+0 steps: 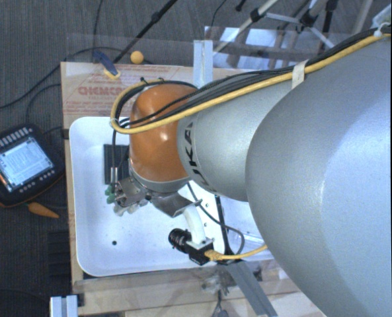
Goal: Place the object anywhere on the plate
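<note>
The arm (281, 150) sweeps in huge from the right and covers most of the bin (90, 243), its orange band (157, 137) sitting right above the claw (119, 200). The claw hangs low over the left part of the bin, and I cannot tell how it stands, because the wrist hides it from above. Just at its left edge there is a small green bit (108, 191), touching or nearly touching the metal; that may be the object, though it is too small to name. A dark flat piece (114, 162) lies just behind the claw. No plate can be picked out from here, with the arm over so much of the bin. Judging by its size, the green thing should be light and easy to knock aside, so a centred pinch across its narrow width looks best. A tiny dark speck (114, 244) sits on the white floor in front of the claw, well apart.
</note>
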Motion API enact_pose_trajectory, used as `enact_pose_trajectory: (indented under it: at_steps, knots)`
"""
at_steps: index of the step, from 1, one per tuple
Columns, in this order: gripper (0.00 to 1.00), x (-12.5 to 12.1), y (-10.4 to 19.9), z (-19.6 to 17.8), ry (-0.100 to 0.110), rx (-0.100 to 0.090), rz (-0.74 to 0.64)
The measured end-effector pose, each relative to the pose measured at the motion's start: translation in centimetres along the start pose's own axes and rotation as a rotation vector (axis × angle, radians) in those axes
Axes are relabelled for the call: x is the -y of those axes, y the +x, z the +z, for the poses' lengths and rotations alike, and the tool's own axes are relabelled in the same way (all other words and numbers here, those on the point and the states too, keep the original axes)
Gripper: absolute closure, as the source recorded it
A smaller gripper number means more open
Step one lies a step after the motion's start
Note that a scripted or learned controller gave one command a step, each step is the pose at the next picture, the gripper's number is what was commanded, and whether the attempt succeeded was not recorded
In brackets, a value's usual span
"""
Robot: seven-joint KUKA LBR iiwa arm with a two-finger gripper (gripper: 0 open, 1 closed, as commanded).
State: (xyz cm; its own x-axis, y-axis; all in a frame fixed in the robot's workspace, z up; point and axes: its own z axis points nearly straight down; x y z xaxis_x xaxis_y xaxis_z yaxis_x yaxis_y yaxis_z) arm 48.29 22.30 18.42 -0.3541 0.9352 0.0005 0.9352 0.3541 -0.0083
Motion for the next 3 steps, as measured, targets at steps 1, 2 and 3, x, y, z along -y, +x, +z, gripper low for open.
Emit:
enact_pose_trajectory:
  at_steps: [1,2,3]
  knots:
    - [0.0,0.0,0.0,0.0,0.0,0.0,0.0]
    - [1.0,0.0,-0.1,-0.8,0.004,0.0,0.002]
    - [1.0,1.4,-3.8,-8.1,-0.007,0.003,-0.391]
